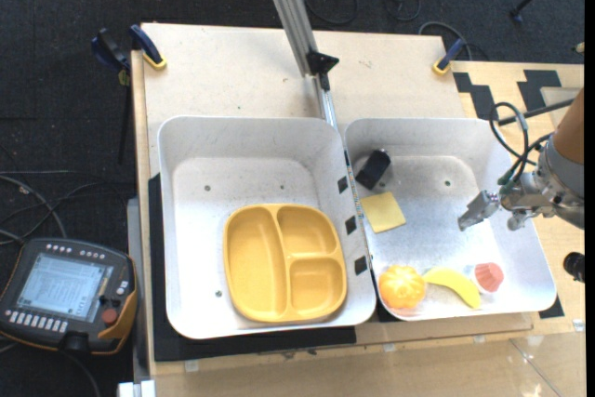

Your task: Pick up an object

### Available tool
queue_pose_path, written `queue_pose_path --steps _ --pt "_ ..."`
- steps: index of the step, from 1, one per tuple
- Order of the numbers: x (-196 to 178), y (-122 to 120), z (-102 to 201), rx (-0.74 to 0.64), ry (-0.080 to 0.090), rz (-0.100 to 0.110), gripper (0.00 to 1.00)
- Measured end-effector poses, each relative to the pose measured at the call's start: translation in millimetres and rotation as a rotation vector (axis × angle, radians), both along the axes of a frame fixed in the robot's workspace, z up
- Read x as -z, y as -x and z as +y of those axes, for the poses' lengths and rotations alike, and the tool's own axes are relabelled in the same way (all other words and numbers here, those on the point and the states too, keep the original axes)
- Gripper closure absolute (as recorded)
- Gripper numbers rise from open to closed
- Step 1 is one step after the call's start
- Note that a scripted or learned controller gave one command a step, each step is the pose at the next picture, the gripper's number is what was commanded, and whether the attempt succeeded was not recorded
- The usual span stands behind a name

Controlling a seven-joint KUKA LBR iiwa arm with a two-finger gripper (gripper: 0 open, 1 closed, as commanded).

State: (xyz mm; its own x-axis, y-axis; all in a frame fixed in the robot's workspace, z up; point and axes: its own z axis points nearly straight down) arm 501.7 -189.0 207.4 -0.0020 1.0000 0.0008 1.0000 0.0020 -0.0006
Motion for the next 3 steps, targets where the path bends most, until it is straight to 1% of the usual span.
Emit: queue_pose_path --steps 1,2,3 --pt "0 0 0 0.001 0.000 -0.001 0.00" --pt "62 -3 7 0.001 -0.001 0.006 0.00" --pt "112 -4 7 0.003 0.002 -0.002 0.00"
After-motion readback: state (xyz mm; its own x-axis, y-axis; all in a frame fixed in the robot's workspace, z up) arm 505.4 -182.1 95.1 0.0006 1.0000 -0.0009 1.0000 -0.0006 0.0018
